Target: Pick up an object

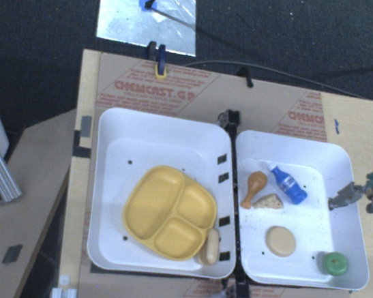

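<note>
The right bin holds a blue bottle, an orange drumstick-shaped piece, a pale cheese wedge, a round tan disc and a green round object. My gripper hangs over that bin's right rim, right of the bottle and above the green object in the view. Nothing is seen in its grasp.
The left bin holds a yellow divided plate with a beige bread roll at its lower right corner. A black divider with clips runs between the bins. A foil sheet lies beyond the bench.
</note>
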You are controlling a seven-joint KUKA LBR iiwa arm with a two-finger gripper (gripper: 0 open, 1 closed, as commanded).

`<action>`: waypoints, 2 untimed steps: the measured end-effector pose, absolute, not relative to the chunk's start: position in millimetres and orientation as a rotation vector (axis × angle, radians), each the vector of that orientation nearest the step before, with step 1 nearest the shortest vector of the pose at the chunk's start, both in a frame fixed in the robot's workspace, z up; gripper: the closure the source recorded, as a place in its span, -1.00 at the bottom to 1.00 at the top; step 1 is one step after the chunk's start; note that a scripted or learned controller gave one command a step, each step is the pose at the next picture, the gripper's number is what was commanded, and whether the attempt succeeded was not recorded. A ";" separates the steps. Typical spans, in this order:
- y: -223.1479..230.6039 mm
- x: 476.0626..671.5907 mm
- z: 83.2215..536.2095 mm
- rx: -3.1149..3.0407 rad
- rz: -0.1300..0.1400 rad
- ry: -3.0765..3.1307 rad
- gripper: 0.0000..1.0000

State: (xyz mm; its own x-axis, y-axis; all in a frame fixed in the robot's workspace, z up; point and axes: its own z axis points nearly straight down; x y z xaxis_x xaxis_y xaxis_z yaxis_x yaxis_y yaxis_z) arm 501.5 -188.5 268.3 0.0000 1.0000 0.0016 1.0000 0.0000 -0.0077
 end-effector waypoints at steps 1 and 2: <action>-187.9 503.6 273.4 -2.219 -0.001 -2.227 -1.00; -189.6 513.6 217.9 -2.219 0.001 -2.223 -1.00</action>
